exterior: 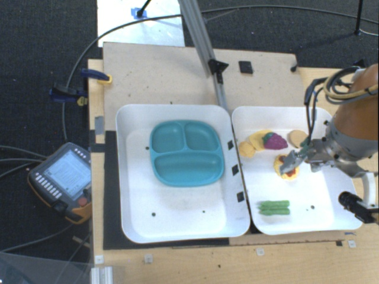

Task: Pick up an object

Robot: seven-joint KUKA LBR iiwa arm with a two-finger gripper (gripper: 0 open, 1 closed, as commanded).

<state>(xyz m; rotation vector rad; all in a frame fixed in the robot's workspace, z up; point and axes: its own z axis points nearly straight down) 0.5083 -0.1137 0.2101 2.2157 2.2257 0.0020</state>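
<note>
Yellow toy food (pixel 286 169) with a red patch lies mid right bin (pixel 331 218); I see my gripper (pixel 290 163) right over it, grip unclear. Looks light, rigid plastic, slippery; I'd pinch across its middle.

The robot arm (pixel 355 129) is fat and round, with an orange band on top and grey below. Black cables loop beside it. Its gripper (pixel 290 163) is small, grey and thin.
</note>
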